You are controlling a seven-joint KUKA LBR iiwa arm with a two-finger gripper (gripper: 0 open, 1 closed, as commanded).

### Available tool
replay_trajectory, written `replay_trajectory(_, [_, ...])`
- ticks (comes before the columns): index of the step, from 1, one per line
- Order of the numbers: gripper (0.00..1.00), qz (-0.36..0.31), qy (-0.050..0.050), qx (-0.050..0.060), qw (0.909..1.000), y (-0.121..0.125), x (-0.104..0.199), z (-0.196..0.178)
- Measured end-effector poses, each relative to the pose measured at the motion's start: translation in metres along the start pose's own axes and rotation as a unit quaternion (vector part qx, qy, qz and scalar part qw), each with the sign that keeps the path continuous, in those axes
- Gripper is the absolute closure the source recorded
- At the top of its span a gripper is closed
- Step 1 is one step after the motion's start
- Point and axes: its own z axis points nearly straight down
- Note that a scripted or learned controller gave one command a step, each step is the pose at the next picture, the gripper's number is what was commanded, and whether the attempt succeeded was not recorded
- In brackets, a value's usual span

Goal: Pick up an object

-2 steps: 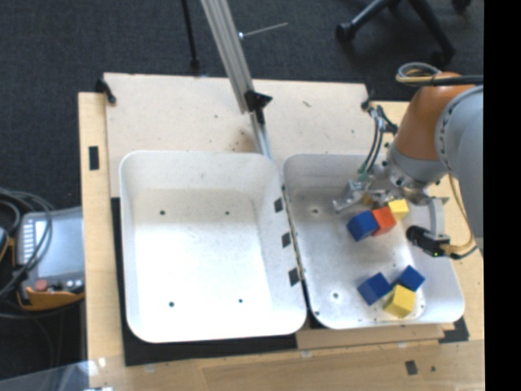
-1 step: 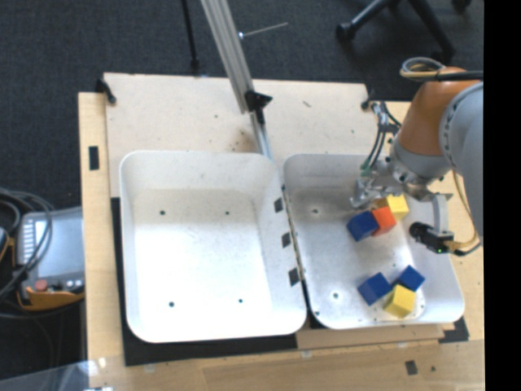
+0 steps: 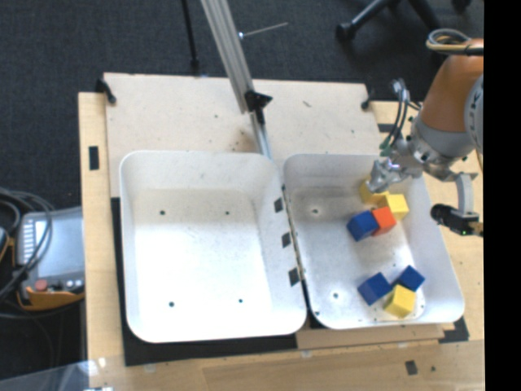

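Dark carpet (image 3: pixel 98 23) surrounds a pale wooden bench (image 3: pixel 187 112), its board scuffed and marked with black tape corners. An office chair base (image 3: pixel 399 2) stands on the carpet at the far right, and a slanted aluminium rail (image 3: pixel 232 55) crosses from the top down to the join between the bins.

Gripper (image 3: pixel 381 177): low over the far part of the right bin (image 3: pixel 326 186), reaching in from the right beneath the orange band (image 3: pixel 452 88) of the arm. Whether its fingers are apart or together cannot be told; they are too small and blurred. Nothing is seen held between them.

Directly at the gripper's tip lies a yellow block (image 3: pixel 373 194); contact cannot be confirmed. Just beside it sits a second yellow block (image 3: pixel 398 205), then an orange block (image 3: pixel 384 219) touching a blue block (image 3: pixel 361 226).

Well apart from that group, near the bin's front right corner, lie a blue cube (image 3: pixel 374 287), a smaller blue block (image 3: pixel 410 278) and a yellow cube (image 3: pixel 400 301), clustered close together.

Left bin (image 3: pixel 203 243): white, speckled with dark dust, a few small holes in its floor.

At the left edge, off the bench, a grey control pendant (image 3: pixel 45 255) rests among black cables (image 3: pixel 12 210).
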Motion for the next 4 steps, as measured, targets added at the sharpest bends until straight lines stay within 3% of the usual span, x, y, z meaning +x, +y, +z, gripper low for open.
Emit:
replay_trajectory(1, [1.0,-0.002,0.0,0.001,1.0,0.002,-0.001,-0.041])
replay_trajectory(2, [1.0,-0.004,0.002,0.003,1.0,0.005,0.049,-0.052])
replay_trajectory(4, [1.0,-0.004,0.002,0.004,1.0,-0.012,0.159,-0.04])
